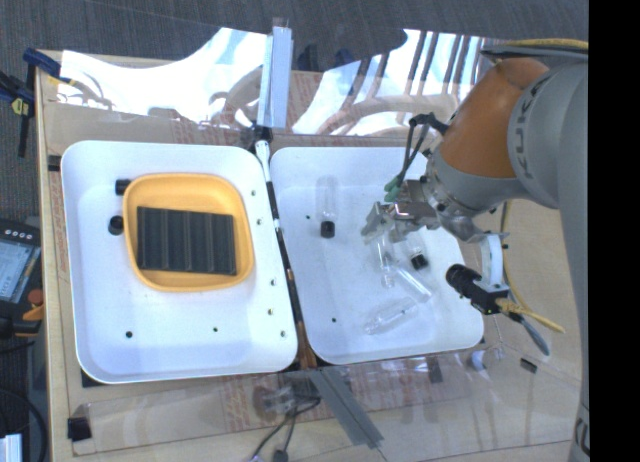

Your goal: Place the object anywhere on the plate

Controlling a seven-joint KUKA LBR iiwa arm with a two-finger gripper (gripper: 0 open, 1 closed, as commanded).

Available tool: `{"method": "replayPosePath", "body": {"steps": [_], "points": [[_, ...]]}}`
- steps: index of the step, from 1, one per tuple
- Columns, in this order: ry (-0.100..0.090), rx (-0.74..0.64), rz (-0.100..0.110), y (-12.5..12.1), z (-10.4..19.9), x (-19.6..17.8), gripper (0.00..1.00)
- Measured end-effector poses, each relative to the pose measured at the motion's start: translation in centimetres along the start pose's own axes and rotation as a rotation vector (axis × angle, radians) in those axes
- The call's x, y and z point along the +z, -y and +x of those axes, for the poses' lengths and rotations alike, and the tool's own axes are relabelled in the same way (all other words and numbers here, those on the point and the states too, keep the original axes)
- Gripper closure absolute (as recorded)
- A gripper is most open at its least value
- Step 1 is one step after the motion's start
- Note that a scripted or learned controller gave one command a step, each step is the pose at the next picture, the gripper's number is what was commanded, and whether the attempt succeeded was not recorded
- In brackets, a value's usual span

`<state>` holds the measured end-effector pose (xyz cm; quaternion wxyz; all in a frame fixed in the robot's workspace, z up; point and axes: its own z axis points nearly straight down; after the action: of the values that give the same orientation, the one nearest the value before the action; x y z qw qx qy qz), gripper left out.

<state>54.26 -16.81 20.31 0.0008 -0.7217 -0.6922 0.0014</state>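
Plate [188, 235] in left bin [90, 340], ready as target. Pincer [392, 222] low in right bin [340, 340] over clear object [392, 272], probably grasp attempt. Pincer state: cannot tell.

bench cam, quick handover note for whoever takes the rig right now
Gripper: low over the right bin, amid clear see-through items; nothing visibly held, finger state unclear.
Plate: yellow, with a dark ribbed insert, in the left bin; nothing sits on it.
Small black object: on the right bin's floor, left of the gripper. Another small dark piece lies just right of it.
Done: nothing placed yet.
Left: pick the object and set it on the plate.
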Motion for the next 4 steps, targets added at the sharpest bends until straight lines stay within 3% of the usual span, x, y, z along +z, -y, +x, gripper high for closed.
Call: {"method": "replayPosePath", "body": {"steps": [1,2,3,4], "points": [[-0.001,-0.114,0.000,-6.5,2.6,-1.0,1.00],[-0.002,-0.410,0.001,-6.5,2.7,1.8,1.00],[-0.003,-0.560,0.003,-4.3,4.2,2.6,1.00],[-0.002,-0.696,0.001,0.5,5.5,2.0,1.00]]}}
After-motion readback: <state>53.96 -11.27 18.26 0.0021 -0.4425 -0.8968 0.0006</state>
